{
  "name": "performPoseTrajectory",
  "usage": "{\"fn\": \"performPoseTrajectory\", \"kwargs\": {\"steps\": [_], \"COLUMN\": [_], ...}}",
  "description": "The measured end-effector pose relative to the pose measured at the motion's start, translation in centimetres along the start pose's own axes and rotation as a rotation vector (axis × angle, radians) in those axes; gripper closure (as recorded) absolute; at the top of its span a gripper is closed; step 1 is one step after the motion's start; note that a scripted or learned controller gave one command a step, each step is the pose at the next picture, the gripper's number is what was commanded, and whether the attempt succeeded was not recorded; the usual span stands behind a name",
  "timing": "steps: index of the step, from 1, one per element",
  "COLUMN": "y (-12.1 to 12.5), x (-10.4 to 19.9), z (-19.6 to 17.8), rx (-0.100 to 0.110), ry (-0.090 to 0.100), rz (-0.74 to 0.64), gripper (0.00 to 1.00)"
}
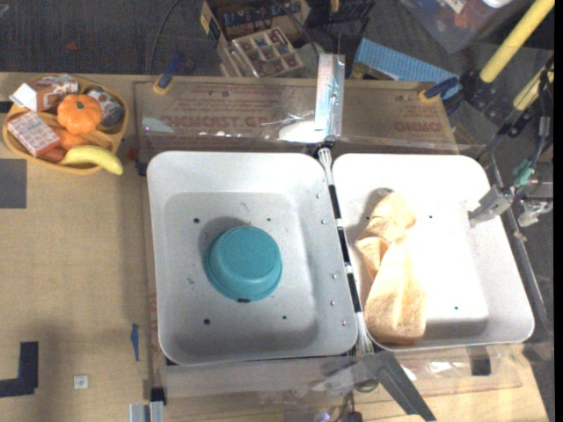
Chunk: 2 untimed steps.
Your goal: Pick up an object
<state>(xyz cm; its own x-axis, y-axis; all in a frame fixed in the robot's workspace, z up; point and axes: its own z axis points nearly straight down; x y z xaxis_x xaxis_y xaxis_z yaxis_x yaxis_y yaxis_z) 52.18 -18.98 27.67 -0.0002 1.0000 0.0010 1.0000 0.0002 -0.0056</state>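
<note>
The worktop [70, 262] carries two white bins. In the left bin [176, 183] a teal bowl [244, 262] lies upside down near the middle. In the right bin [457, 236] a tan cloth [393, 271] lies crumpled along the left wall. The pincer [506, 202] is at the right bin's right edge; I cannot tell its state.

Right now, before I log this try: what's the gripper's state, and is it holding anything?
Gripper: at the right bin's right edge, holding nothing visible; open or shut cannot be told. Cloth and teal bowl lie untouched.
</note>
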Motion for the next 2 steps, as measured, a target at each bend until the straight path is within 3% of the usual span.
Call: {"fn": "performPoseTrajectory", "kwargs": {"steps": [1, 2], "y": [6.1, 9.9], "x": [7.0, 8.3], "z": [10.2, 18.9], "rx": [0.001, -0.011], "ry": [0.000, -0.002], "rz": [-0.052, -0.108], "gripper": [0.00, 0.00]}}
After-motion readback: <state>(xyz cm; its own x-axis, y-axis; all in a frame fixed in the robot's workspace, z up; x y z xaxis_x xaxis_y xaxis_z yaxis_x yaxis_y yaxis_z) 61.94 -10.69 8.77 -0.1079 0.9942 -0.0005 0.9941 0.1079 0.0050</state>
